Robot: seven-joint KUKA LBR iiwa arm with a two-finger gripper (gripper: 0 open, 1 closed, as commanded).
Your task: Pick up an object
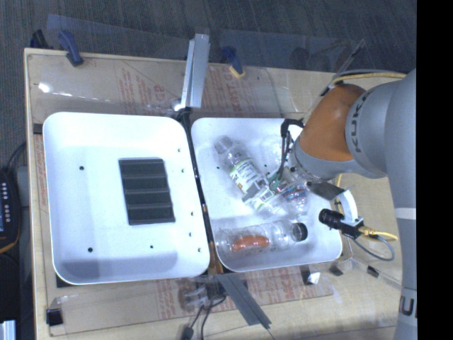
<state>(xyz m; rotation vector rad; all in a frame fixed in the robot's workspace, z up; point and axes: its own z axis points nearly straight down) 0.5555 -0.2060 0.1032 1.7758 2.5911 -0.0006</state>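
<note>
Step now: The arm [368, 129] reaches in from the right and is low over the right bin [212, 137]. It looks like the going-down-to-grab step.

Gripper: The gripper [279, 183] sits among the bottles in the middle of the right bin. I cannot tell how its tips stand, because the orange part of the arm and the clear plastic hide them. Nothing clearly sits between them, so I would not say it holds anything.

Thing to grab: The closest one looks like the clear bottle with the label [239, 167]. It lies on its side in the upper middle of the right bin, just beside the gripper.

Which way it points: Its long line runs on a slant, from upper left to lower right. The narrow end seems to point up and left, but the cap is hard to see.

Other things: A clear bottle with something orange inside [258, 241] lies flat near the bottom wall, running left to right, dark cap on the right. A dark ridged block [146, 190] lies in the left bin [71, 140].

Next move: I think the tips should close across the bottle's short side, then lift straight up.
</note>
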